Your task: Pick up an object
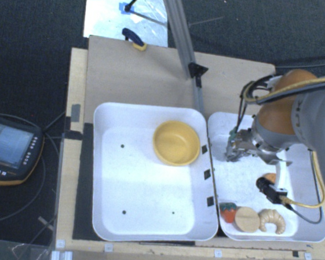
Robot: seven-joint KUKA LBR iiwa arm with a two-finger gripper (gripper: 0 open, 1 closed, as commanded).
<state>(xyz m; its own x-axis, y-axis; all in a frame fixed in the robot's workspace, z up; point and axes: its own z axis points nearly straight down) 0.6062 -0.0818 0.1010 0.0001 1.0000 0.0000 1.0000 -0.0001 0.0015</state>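
From the camera view, a tan desk (156, 79) stood on dark grey carpet (33, 36), with a control pendant (5, 150) lying on the floor to the left, its screen lit and its cables trailing away. A grey metal pole (182, 32) slanted across the top of the desk, and a small blue-and-yellow clamp (134, 39) sat at the desk's far edge.

Two shallow white bins lay side by side. The left bin (141, 211) carried a yellow bowl (176, 142) upright near its far right corner. The right bin (308, 230) had the arm (321, 115) reaching in over it, its orange band (282, 102) above the wrist.

The gripper (237, 148) hung low over the far left part of the right bin; whether it was open or closed could not be told, and nothing could be seen held in it.

The objects lay well apart from the gripper, along the bin's near edge. A croissant (273, 221) lay with its long axis running roughly left to right, curved, with its ends bending toward the near wall. Just beside it on the left sat a round tan disc (247, 219), lying flat, and touching that on the left was a small red and green piece (227, 210). A small orange thing (269, 178) showed partly behind the black fitting (271, 190) and its yellow cable (305, 204).
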